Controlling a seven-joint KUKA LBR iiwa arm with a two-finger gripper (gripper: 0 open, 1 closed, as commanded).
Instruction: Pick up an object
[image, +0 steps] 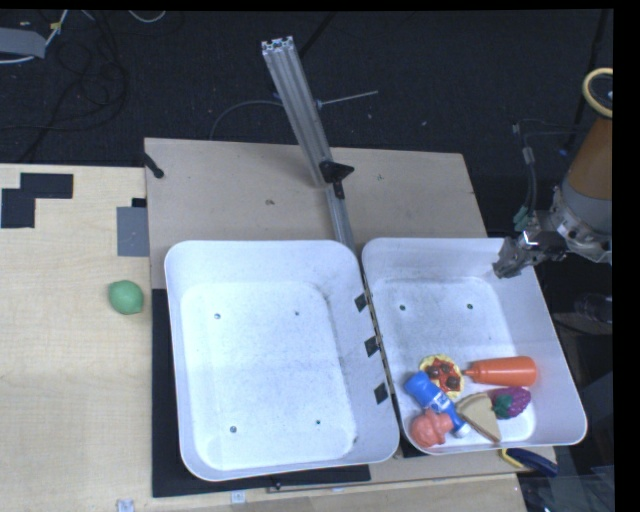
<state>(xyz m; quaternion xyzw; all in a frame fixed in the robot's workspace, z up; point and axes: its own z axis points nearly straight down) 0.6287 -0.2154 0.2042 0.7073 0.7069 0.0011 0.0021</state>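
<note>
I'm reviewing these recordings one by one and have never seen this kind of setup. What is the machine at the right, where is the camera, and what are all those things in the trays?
One fixed camera looks down at a slant on a bench. The machine at the right is a robot arm, grey with an orange band; its gripper hangs over the far right rim of the right bin, with nothing seen between its fingers. The left bin sits beside it. Small toys are bunched in the right bin's near corner: an orange bottle, a blue toy, a pink toy, a purple piece and a tan wedge. A green ball lies on the bench, left of the bins.
</note>
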